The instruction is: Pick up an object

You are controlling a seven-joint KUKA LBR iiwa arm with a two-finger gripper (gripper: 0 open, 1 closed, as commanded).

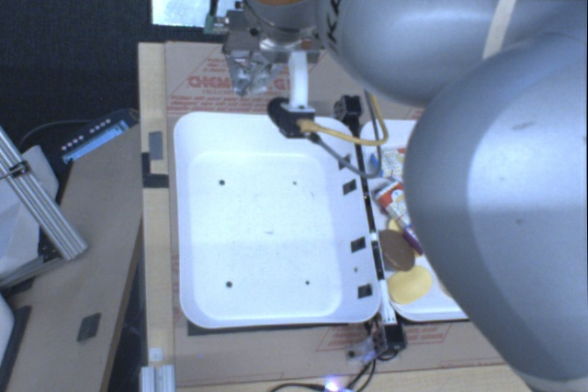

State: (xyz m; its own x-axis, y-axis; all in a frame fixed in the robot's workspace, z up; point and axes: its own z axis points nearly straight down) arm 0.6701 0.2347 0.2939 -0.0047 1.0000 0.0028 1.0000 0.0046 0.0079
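Hand: I see the metal two-finger hand (250, 78) at upper centre; cannot tell its state.
Risk: my grab over the shallow white left bin (197, 197) may catch nothing.

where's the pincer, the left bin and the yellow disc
pincer (250, 80): camera view, on the metal tip above the bin's far rim
left bin (266, 225): camera view, bare floor
yellow disc (411, 285): camera view, its middle, right bin

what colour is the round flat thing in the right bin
Yellow disc, clearest in the camera view, near the right bin's front edge.
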